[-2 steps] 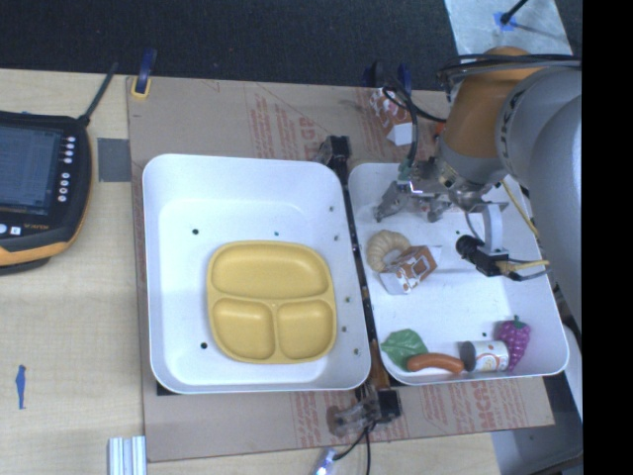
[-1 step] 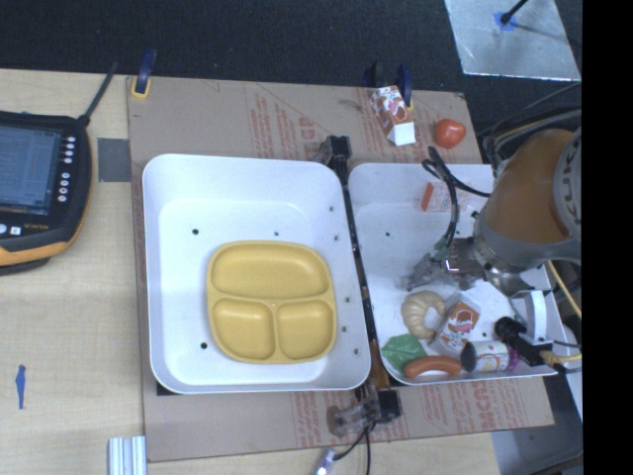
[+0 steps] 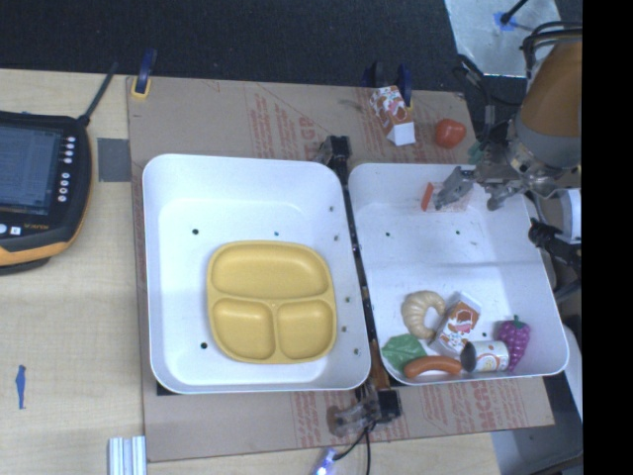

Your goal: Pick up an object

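My gripper point(image 3: 474, 193) hangs over the far end of the right bin point(image 3: 495, 255), its fingers spread open with nothing between them. A small orange piece point(image 3: 427, 198) lies just left of the left finger point(image 3: 453, 188), outside the gap. At the bin's near end lies a cluster: a croissant point(image 3: 423, 312), a small red-and-white carton point(image 3: 458, 325), purple grapes point(image 3: 514, 337), a can point(image 3: 486, 356), a sausage point(image 3: 432, 367) and a green leaf point(image 3: 401, 349).
The left bin point(image 3: 178, 216) holds a yellow divided plate point(image 3: 270, 300). Beyond the right bin, on the cardboard, sit a small carton point(image 3: 393, 112) and a red tomato point(image 3: 450, 133). A handheld control tablet point(image 3: 35, 186) rests at the far left.
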Robot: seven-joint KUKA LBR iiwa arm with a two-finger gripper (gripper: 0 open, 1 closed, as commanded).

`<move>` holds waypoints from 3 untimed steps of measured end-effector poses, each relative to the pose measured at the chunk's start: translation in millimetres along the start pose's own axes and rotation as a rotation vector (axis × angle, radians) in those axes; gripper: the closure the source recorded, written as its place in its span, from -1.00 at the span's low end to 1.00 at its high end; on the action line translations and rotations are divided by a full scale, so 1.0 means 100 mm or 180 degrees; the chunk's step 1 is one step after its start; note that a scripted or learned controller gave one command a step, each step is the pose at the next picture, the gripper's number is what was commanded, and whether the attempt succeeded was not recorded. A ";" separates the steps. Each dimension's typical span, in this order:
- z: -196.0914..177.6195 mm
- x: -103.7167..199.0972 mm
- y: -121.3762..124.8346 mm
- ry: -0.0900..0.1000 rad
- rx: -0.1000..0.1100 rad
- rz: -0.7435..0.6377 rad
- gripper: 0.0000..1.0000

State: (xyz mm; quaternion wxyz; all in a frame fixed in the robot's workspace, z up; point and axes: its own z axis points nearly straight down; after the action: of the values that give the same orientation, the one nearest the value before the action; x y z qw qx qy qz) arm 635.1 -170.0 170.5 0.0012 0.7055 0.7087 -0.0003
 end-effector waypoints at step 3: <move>0.74 0.13 0.14 0.0011 0.0035 -0.0003 -1.00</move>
State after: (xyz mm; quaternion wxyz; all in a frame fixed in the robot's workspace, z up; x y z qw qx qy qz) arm 648.9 -157.5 96.8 -0.0038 0.7052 0.7090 -0.0029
